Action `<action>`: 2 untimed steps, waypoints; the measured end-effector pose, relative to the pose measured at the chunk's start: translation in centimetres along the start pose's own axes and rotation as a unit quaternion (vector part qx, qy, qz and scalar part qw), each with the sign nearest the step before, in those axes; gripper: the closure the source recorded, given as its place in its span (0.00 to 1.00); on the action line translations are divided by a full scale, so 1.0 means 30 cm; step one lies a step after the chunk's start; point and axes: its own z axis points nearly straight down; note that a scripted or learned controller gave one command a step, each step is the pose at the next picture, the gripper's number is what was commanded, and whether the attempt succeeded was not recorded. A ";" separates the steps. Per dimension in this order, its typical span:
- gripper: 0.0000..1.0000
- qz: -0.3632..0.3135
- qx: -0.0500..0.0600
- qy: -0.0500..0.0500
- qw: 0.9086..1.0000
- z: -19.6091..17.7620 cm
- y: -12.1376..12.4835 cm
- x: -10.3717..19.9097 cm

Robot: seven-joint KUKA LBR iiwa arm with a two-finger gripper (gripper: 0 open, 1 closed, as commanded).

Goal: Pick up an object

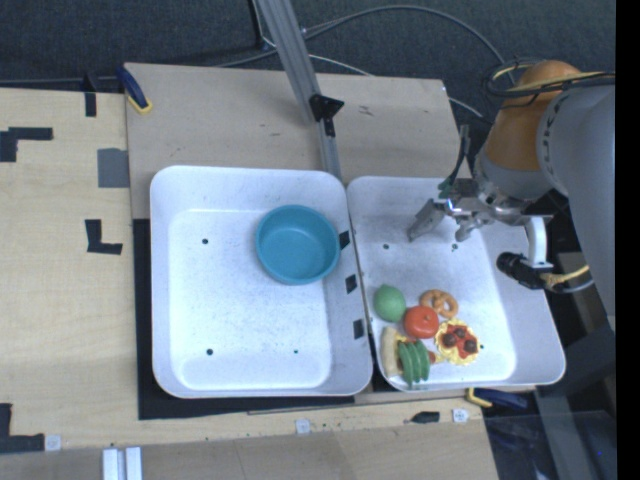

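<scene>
Here the claw (441,224) hangs spread and empty over the right bin (520,363), well apart from the red tomato (421,320). Judging by the crowding there, centre above it and descend straight, avoiding the pretzel (439,301) and green ball (389,301) touching it.

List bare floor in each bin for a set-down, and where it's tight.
Left bin: bare below and left of the blue bowl. Right bin: bare mid-floor between gripper and toy food. Crowded: near corner, around the green ball and tomato.

Claw (441,227) spread wide, pointing down, nothing gripped.
</scene>
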 end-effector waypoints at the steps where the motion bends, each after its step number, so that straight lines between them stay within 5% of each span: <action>1: 0.00 0.000 -0.002 0.000 1.000 0.100 -0.001 0.002; 2: 1.00 0.000 -0.003 -0.001 1.000 0.059 0.002 0.000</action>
